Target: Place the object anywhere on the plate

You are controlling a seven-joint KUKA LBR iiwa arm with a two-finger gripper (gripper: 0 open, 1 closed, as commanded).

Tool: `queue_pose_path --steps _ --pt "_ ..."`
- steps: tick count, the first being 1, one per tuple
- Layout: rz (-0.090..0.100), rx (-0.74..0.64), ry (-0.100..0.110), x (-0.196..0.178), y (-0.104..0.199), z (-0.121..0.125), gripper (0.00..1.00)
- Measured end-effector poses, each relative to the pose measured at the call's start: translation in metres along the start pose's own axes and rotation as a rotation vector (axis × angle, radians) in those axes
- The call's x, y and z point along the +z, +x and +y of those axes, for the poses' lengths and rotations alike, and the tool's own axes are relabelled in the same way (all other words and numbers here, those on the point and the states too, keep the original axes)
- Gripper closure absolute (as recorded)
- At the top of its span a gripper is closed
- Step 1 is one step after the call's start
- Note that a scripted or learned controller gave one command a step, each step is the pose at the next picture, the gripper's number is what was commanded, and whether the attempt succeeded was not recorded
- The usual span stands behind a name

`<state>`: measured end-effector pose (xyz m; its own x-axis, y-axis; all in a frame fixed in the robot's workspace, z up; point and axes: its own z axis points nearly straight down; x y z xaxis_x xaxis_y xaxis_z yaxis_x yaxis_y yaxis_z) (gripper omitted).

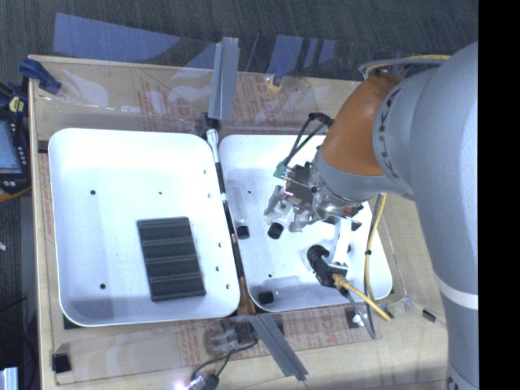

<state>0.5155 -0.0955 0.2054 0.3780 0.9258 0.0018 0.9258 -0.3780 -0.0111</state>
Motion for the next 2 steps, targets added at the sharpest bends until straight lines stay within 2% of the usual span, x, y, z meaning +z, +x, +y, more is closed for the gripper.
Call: queue_pose_path --steps 1,2 --pt "-0.002 0.248 -0.006 0.015 0.059 -0.010 1.00" --pt "0.000 0.739 -0.005 0.015 0.117 0.015 1.00"
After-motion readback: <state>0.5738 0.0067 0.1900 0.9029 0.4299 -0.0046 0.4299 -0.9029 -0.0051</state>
